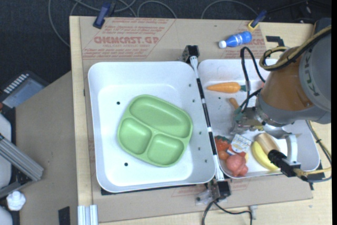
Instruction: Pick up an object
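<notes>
The right bin (221, 67) holds an orange carrot (225, 88) at its far side. A yellow banana (260, 154) lies at its near side, with a pink-red lump (237, 165) and a small red piece (223, 147) beside it. A white-labelled scrap (241, 140) lies among them. My gripper (241, 123) is down inside this bin, between the carrot and the red pieces, just above the scrap. The grey and orange arm (287, 89) hides the bin's right half. I see nothing held.
A green three-part plate (154, 130) lies in the left bin (105, 76). A blue and white bottle (235, 39) lies on the bench beyond the right bin. Cables loop around the arm, and a black part (280, 162) crosses the banana's end.
</notes>
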{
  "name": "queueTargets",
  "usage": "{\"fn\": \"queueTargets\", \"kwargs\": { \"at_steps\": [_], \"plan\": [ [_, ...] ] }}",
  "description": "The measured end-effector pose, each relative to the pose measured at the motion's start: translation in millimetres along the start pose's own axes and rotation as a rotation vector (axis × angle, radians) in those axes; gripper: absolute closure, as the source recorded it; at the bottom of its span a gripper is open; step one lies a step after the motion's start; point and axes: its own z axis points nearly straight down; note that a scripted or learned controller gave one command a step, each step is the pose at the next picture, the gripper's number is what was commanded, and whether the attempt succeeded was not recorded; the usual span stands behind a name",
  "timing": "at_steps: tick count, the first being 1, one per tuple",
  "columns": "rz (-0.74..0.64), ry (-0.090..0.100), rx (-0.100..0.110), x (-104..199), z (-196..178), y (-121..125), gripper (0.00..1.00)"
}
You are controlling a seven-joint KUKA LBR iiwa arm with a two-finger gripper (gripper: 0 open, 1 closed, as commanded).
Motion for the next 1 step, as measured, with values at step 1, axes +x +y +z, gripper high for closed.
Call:
{"fn": "queueTargets", "kwargs": {
  "at_steps": [1],
  "plan": [
    [0.0, 0.0, 0.0, 0.1, 0.2, -0.1, 0.0]
  ]
}}
